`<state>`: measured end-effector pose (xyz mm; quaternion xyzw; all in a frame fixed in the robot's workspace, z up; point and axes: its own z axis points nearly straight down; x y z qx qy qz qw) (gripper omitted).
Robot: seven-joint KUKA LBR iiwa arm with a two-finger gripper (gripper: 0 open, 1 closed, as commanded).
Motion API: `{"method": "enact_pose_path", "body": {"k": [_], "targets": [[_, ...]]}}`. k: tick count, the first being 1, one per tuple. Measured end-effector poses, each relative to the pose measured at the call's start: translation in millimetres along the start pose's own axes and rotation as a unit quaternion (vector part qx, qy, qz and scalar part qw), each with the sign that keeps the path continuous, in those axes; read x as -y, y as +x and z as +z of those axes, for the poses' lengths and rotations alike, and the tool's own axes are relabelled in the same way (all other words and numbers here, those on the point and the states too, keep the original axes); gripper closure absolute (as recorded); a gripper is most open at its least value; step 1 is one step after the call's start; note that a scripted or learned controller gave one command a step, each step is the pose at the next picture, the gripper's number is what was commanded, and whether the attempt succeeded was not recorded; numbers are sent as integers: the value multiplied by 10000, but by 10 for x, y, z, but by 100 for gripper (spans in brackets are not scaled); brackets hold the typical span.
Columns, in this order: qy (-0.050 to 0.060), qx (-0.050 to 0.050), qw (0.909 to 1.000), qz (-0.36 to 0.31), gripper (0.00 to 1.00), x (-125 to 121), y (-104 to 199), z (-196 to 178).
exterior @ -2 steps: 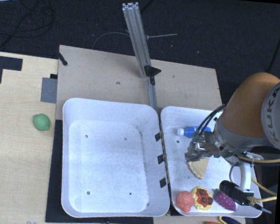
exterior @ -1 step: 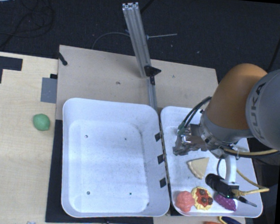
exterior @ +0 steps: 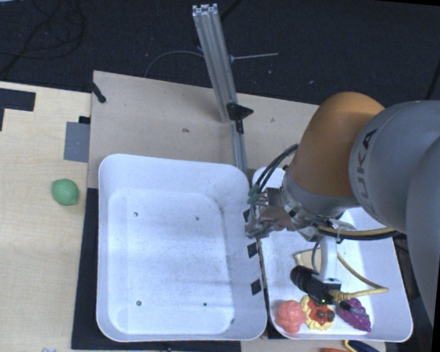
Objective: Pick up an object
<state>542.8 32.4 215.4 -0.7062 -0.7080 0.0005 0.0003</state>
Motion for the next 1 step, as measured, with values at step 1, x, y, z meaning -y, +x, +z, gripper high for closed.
{"method": "enact_pose_path", "body": {"k": [1], "targets": [[-7, -6, 10000, -6, 100, -129, 583, -138]]}}
